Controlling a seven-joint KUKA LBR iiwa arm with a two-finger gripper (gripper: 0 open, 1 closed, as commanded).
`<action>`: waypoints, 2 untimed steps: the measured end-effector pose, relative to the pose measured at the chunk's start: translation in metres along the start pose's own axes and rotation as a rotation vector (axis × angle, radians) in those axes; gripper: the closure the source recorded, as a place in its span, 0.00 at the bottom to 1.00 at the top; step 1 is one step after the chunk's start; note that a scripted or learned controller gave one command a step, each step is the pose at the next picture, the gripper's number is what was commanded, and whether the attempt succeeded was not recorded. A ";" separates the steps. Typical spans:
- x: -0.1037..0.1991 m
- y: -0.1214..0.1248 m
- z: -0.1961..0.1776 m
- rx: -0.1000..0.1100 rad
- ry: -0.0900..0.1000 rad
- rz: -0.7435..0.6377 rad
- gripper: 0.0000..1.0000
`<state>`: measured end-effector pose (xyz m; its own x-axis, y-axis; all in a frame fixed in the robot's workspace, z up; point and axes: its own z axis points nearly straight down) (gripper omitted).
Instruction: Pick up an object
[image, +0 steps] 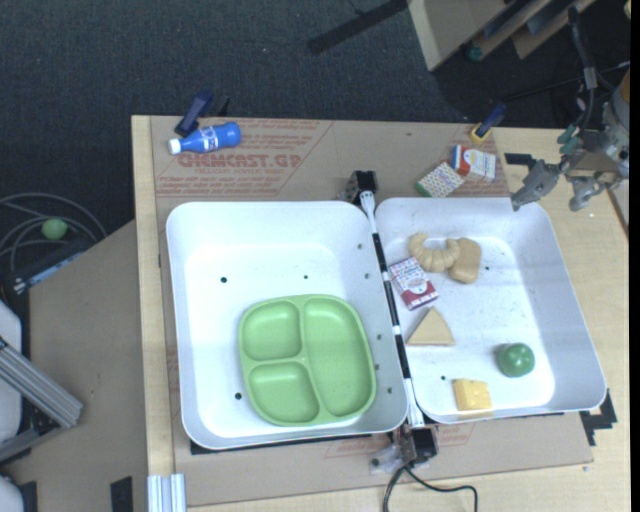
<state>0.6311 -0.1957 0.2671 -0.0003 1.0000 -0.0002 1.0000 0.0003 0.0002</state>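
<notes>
The right bin (560, 290) holds a tan croissant-shaped pastry (448, 256), a small red and white carton (412, 282), a tan wedge (430, 329), a green round fruit (515, 360) and a yellow block (472, 394). My gripper (553, 194) hangs over the far right corner of this bin, above and to the right of the pastry. Its two fingers are spread apart and open, with nothing between them. It touches none of the objects.
The left bin (200, 260) holds a green divided plate (305, 358). Behind the bins on the bench lie a blue and white bottle (205, 137) and two small cartons (456, 172). A black clip (364, 185) sits where the bins meet.
</notes>
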 end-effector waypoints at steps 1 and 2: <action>0.041 0.007 0.098 0.003 0.002 -0.001 0.00; 0.043 0.034 0.184 0.003 0.001 0.000 0.00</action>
<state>0.6656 -0.1523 0.0832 -0.0006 1.0000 0.0012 1.0000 0.0006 -0.0031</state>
